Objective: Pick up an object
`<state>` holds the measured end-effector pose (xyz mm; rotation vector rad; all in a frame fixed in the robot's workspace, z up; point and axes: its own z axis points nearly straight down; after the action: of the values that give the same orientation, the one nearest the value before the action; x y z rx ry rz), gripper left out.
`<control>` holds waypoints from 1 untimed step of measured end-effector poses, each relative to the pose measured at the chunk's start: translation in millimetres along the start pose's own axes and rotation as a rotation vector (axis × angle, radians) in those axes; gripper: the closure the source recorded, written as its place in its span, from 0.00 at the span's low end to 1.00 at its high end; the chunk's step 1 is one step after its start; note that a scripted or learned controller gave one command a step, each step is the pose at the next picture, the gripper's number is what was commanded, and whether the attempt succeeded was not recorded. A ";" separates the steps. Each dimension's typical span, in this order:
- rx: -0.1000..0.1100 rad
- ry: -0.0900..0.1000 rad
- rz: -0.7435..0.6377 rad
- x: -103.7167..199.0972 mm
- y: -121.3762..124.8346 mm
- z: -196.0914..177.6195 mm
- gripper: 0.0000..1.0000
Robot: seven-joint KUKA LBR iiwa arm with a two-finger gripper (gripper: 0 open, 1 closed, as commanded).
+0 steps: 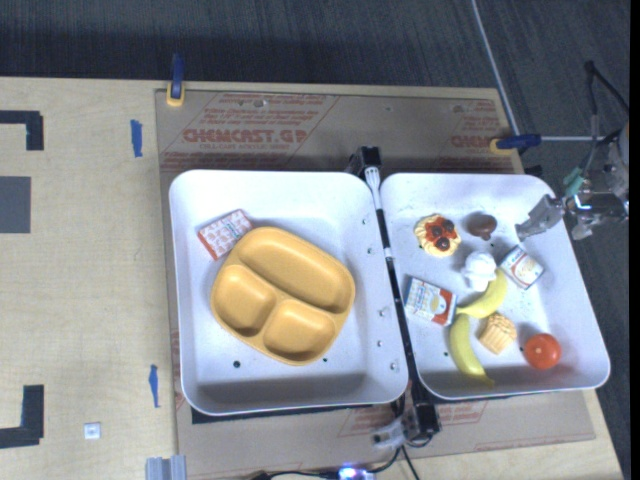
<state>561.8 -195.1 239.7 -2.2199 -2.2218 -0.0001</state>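
The right bin (560, 378) holds several small items: a round pizza-like toy (438, 234), a brown lump (482, 225), a white lump (479, 265), a small red-and-white carton (522, 267), a banana (472, 325), a yellow corn-like block (498, 333), a red tomato (542, 351) and a printed packet (429, 300). My gripper (540, 218) reaches in from the right over the bin's far right corner, just above the small carton and right of the brown lump. Nothing is seen held in it.
The left bin (200, 368) holds a large yellow divided tray (282, 293) and a small red-and-white packet (223, 232) at its far left. A black divider runs between the bins. Cardboard and a wooden bench surround them.
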 end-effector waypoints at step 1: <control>-0.003 -0.001 0.000 -12.6 -67.6 145.3 0.00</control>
<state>494.1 -207.6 94.4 -2.2222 -2.2237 -0.0019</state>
